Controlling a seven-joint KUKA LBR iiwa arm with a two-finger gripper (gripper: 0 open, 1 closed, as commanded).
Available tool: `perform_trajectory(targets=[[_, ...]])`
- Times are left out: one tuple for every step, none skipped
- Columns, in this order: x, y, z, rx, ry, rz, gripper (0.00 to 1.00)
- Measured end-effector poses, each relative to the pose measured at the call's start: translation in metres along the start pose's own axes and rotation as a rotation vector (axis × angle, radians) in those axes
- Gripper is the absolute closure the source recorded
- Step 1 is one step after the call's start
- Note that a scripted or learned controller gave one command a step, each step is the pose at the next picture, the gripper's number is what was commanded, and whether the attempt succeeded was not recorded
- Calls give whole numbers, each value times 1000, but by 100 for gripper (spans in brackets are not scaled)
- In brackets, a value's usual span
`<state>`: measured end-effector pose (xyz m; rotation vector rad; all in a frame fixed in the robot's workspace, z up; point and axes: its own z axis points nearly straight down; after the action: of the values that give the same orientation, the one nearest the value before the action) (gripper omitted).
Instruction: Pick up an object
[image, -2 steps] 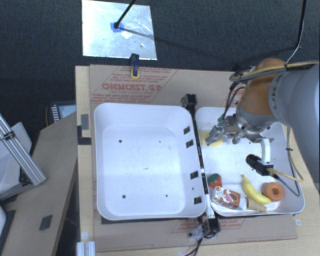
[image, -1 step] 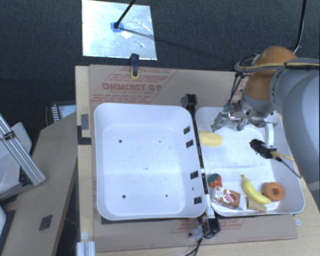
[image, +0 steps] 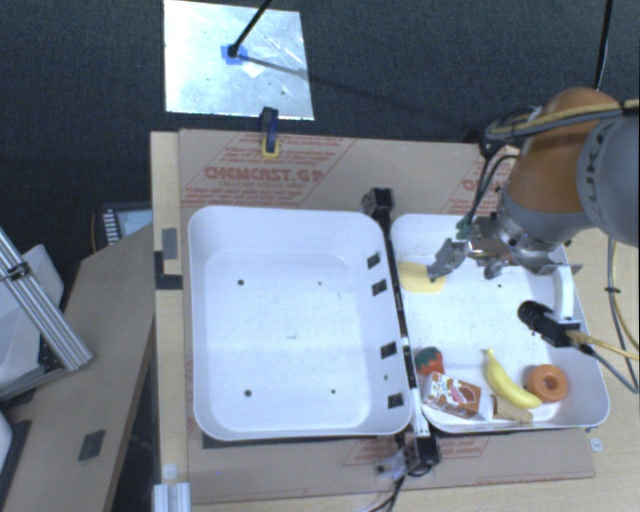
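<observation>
We see the grey arm with its broad orange band (image: 560, 135) entering at the upper right of the frame, cut off by the right edge. Its two-finger gripper (image: 468, 262) hangs over the upper part of the right-hand shallow white plastic bin (image: 580, 400). One dark finger (image: 445, 260) points down and left, its tip just beside a pale yellow flat piece (image: 420, 278) lying near that bin's left wall; the second finger (image: 496, 266) is blurred against the wrist, but the two appear spread apart with nothing between them. The yellow piece is partly covered by the finger, so its shape is hard to make out.

Along the lower edge of the same bin lie a curved yellow banana (image: 503, 380), a round orange ring like a doughnut (image: 547, 382), a small red and green rounded thing (image: 430, 361) and a glossy printed packet (image: 455, 397), the packet and banana close together. The left-hand smooth white bin (image: 200, 330) sits on a brown cardboard sheet (image: 300, 165).
</observation>
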<state>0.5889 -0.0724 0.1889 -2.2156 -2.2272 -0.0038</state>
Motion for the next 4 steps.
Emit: perform_trajectory(targets=[[46, 14, 4, -1, 0, -4, 0], [-17, 83, 70, -5, -5, 6, 0], [34, 82, -39, -11, -1, -4, 0], [69, 80, 6, 2, -1, -2, 0]])
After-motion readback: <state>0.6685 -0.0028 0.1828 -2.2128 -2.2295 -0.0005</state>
